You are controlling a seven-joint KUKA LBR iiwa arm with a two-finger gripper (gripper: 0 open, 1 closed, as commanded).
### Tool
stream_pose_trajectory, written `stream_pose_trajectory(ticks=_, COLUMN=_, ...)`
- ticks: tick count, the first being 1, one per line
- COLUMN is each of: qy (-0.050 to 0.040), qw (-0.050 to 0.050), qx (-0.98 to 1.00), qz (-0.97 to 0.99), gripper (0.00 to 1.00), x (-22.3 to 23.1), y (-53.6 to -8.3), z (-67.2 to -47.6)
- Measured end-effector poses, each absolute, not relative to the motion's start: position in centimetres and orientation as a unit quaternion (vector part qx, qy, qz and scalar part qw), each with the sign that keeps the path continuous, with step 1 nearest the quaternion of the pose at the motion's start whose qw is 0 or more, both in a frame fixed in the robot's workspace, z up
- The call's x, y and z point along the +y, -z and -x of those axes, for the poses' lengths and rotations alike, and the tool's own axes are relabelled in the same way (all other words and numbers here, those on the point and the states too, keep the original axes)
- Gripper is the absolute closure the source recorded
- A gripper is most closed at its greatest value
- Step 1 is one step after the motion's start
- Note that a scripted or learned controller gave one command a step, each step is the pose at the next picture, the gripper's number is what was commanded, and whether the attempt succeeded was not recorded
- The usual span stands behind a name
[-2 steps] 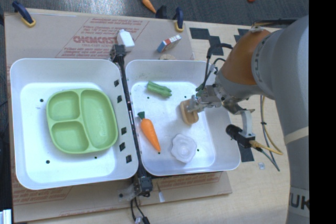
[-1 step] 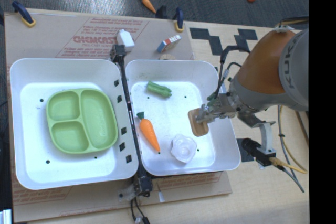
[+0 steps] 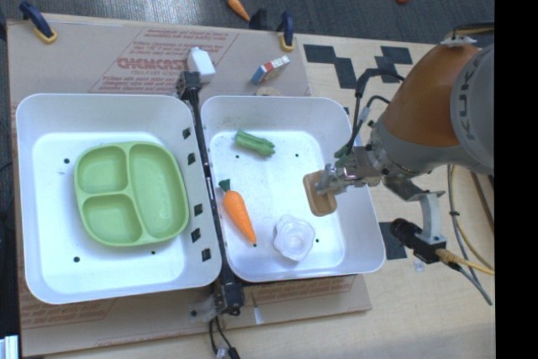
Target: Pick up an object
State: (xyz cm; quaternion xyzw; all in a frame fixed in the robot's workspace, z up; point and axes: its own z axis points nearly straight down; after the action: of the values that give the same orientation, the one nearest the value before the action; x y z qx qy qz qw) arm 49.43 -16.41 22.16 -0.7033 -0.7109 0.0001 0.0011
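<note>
In the right bin point(image 3: 336, 118) my gripper point(image 3: 326, 185) reaches in from the right, near the bin's right wall. A tan brown block point(image 3: 319, 196) sits between its fingers, and the gripper is shut on it. A green vegetable point(image 3: 255, 143) lies toward the back of that bin. An orange carrot point(image 3: 239, 214) lies along its left side. A clear whitish cup-like object point(image 3: 293, 237) rests near the front, just left of and below the brown block.
The left bin point(image 3: 34, 181) holds a green divided plate point(image 3: 130, 193). Behind the bins, a small white box point(image 3: 200, 61) and a small carton point(image 3: 269, 70) lie on the cardboard. The arm's orange band point(image 3: 433, 101) and cables point(image 3: 437, 244) hang over the bench at right.
</note>
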Motion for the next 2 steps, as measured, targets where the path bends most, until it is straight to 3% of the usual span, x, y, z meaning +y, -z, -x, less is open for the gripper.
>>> stream_pose_trajectory(ticks=2, qy=0.0004, qw=0.0, qx=-0.714, qz=0.7, gripper=1.0, x=-16.4, y=-24.2, z=-49.7)
